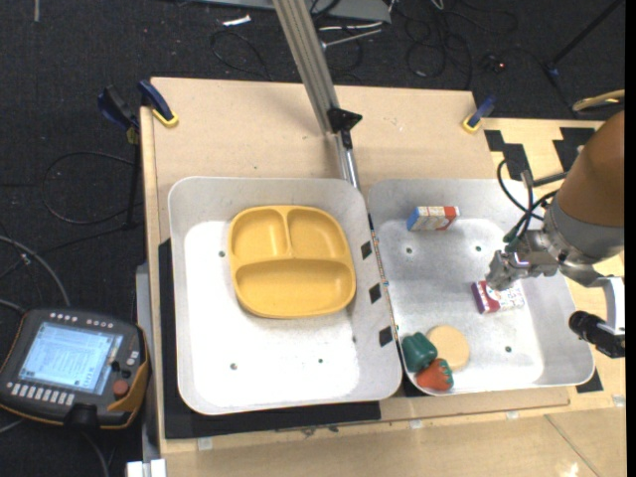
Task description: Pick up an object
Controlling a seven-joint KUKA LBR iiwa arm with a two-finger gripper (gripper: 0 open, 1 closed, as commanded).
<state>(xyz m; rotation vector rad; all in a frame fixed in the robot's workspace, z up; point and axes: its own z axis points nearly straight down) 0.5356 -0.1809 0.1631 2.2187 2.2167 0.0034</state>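
In the right bin (556, 366) a small magenta-and-white packet (494, 299) lies right of centre. My gripper (504, 275) hangs directly over its upper edge, fingers pointing down at it; the arm comes in from the right. A red, white and blue box (433, 218) lies near the bin's far side. At the bin's near left corner sit a tan round disc (450, 344), a green piece (417, 348) and a red piece (435, 375) bunched together.
The left bin (199, 366) holds a yellow divided plate (292, 260). A slanted metal pole (310, 53) rises from the bench behind the bins. A teach pendant (68, 364) lies on the floor at the left.
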